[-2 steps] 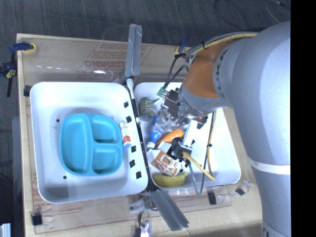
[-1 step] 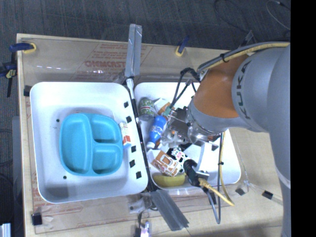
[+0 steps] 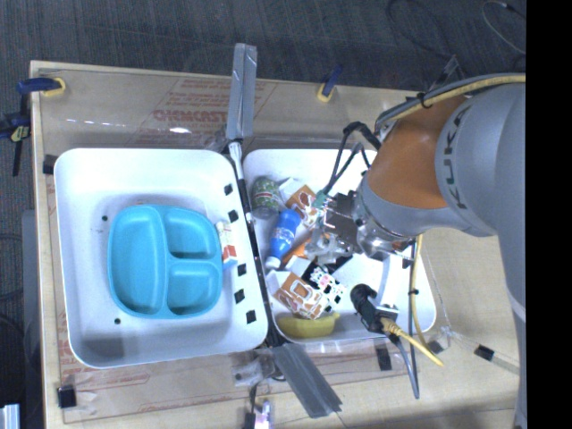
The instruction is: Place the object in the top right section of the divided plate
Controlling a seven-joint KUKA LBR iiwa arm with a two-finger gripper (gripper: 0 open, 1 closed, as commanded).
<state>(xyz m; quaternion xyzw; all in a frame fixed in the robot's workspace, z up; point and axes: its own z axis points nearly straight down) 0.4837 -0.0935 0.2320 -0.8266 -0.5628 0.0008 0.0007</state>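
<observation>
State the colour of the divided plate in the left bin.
Light blue: divided plate, seen in the camera view.

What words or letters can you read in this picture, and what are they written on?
"KUK", the start of a name in dark letters running down the grey robot arm.
Red printing on the clear sheet above the bins: too faint to read.
Labels on the blue bottle, the round can and the patterned boxes in the right bin: too small and blurred to read.
</observation>
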